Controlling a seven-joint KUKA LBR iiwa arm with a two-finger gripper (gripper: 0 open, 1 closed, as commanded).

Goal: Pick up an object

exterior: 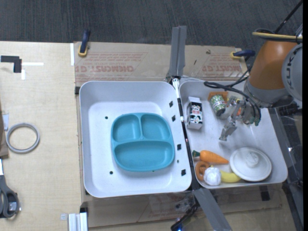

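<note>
We see our gripper (228, 129) hanging over the right bin (275, 143); whether its fingers grip anything, we cannot tell.

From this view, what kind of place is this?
Likely a robot grasping test bench: two white bins on taped cardboard, toy food such as a carrot, and the arm's gripper over the right bin.

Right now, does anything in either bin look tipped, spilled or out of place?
Nothing stands out. The blue divided plate sits flat in the left bin. In the right bin, the small carton, carrot and white lid lie loose, with no spill.
</note>
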